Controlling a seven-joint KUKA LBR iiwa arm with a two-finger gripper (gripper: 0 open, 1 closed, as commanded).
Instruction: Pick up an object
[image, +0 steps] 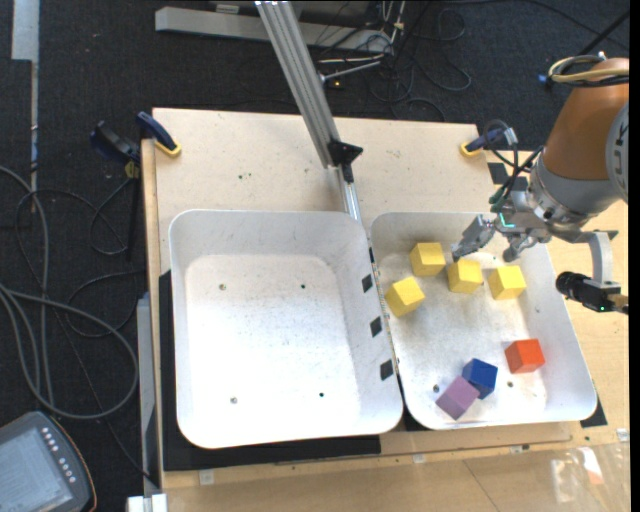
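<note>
- Bench (260, 150): tan board carrying two white bins side by side; slanted metal pole (305, 80) crossing the top.
- Left bin (200, 240): just specks on its floor.
- Right bin (560, 390): holds all the blocks, seven-ish small cubes.
- Arm (590, 130): grey with orange band, reaching in from the right over the right bin's upper part.
- Gripper (493, 238): fingers look spread apart, nothing seen between them; hovering or low over the yellow cluster, height unclear.
- Middle yellow block (465, 274): likely target, sits just below-left of the fingertips, near touching. Roughly cubic, no real long axis.
- Other yellows: one at right (507, 281), just beside the tips; one upper-left (428, 258); one further left (406, 294).
- Orange block (524, 355), blue block (481, 375), purple block (458, 397): near the bin's lower edge, well apart from the gripper.
- Judgement: a short drop down-left should straddle the middle yellow; neighbours are close, could get bumped.
</note>
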